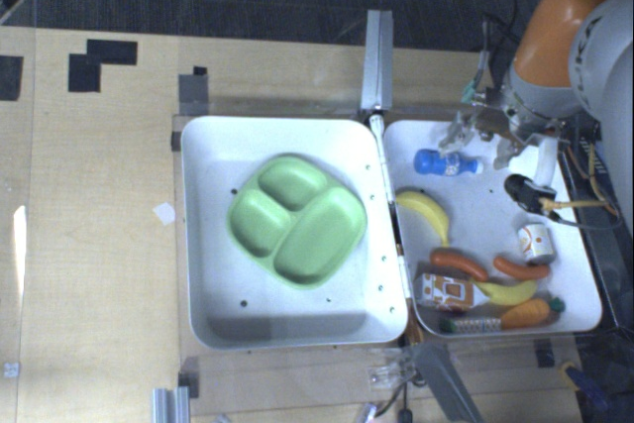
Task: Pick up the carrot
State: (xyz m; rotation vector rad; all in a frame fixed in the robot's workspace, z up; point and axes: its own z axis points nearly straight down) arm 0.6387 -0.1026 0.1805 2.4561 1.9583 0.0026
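Small orange plastic toy carrot (526, 313) lies lower right, right white bin (584, 287) | two-finger gripper (482, 136) hovers upper right, fingers spread, empty | likely light, stiff, slick; grasp mid-body.

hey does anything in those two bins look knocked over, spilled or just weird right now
Nothing looks spilled or broken. The blue bottle lies on its side near the far end of the right bin, just below the gripper. The carrot sits crowded among other toy foods along that bin's near edge.
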